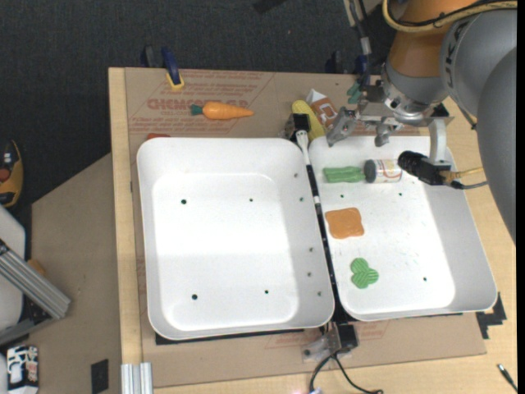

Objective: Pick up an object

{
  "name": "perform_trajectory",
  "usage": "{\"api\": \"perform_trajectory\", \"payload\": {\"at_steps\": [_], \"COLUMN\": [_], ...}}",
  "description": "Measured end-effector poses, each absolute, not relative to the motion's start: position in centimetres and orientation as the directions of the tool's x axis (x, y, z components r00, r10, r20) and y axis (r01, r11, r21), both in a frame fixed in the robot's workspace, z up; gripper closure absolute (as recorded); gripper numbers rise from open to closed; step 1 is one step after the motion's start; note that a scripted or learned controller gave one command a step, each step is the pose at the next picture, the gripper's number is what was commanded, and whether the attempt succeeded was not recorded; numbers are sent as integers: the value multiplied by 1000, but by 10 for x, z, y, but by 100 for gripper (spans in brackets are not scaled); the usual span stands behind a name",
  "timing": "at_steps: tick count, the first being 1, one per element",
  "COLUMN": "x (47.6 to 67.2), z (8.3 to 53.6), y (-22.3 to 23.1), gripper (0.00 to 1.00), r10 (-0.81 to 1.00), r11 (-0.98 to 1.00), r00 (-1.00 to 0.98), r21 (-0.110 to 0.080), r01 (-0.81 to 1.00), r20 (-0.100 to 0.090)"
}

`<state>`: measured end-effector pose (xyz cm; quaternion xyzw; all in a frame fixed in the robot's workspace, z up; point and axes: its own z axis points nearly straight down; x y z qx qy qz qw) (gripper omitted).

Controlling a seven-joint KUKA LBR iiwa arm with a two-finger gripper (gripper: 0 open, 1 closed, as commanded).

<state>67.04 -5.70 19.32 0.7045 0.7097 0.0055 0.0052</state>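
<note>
My gripper [358,135] hangs over the far edge of the right bin [426,245], its two fingers [335,133] spread open with nothing between them. Just in front of it lie a green ridged stick [343,173] and a small white bottle with a grey cap [382,171], end to end. Further toward the front rest a flat orange piece [344,222] and a lumpy green piece [363,273].
The left bin [221,228] sits beside the right one. On the cardboard behind the bins lie a toy carrot [223,111], a yellow object [307,113] and a blue and yellow clamp [172,69]. A black cable fitting [420,167] juts from the wrist over the right bin.
</note>
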Motion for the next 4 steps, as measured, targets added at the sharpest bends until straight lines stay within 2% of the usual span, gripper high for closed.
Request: {"api": "perform_trajectory", "payload": {"at_steps": [1, 2, 3, 4], "x": [636, 627, 628, 620], "z": [250, 287, 295, 383], "y": [29, 138, 131, 209], "gripper": [0, 0, 100, 100], "r10": [1000, 1000, 1000, 1000], "r11": [9, 13, 2, 10], "r00": [-9, -13, -2, -10], "r21": [8, 6, 4, 11], "r01": [1000, 1000, 1000, 1000], "r20": [3, 6, 0, 6]}}
